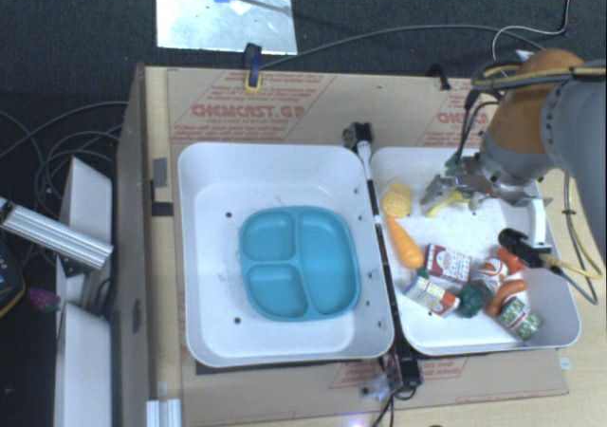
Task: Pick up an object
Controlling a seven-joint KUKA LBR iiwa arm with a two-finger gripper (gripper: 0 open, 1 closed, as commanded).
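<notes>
Banana point(444, 204), the small yellow toy piece nearest the gripper point(446, 190), lies in the upper part of the right bin point(560, 321), just below the fingertips. It appears to be the likeliest target, though the task names no particular object. Whether it is touching the fingers cannot be told at this resolution.

Finger state: the two metal fingers look slightly apart, pointing toward the left of the view; nothing is visibly clamped between them.

Orientation: the banana's long axis runs roughly left-down to right-up across the view, with its lower end pointing toward the carrot point(406, 243). Part of it is hidden under the gripper.

Risks noted:
- The piece is small and low; a closing grip could pinch air or push it along the bin floor.
- The yellow lemon-like item point(397, 198) sits near to the left and could be nudged.
- Clutter in the lower right, including the red carton point(447, 263) and green can point(521, 320), is well apart and poses little interference.

The left bin point(204, 226) holds a blue divided plate point(299, 260).
</notes>
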